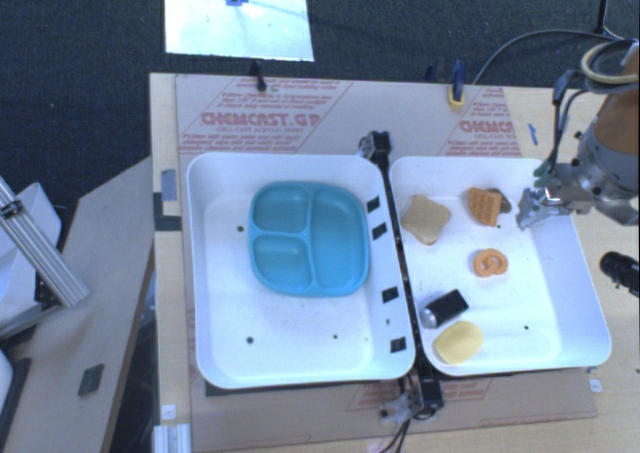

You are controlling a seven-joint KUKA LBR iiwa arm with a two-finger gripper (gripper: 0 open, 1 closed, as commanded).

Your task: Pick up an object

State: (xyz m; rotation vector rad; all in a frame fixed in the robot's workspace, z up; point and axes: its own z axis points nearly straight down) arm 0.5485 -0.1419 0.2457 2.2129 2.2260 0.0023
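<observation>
The right bin [570,271] holds a tan bread slice [426,218], a brown waffle piece [485,205], an orange ring-shaped pretzel [490,262], a yellow lemon-like lump [458,341] and a black and silver object [443,307]. My gripper [532,209] hangs at the right bin's far right side, just right of the waffle piece and apart from it. I see nothing between its fingers.
The left bin [215,341] holds a blue divided plate [307,238]. A black divider with clips [392,261] runs between the bins. Cables [520,41] trail behind the arm at the back right. A metal frame [40,251] stands at the left.
</observation>
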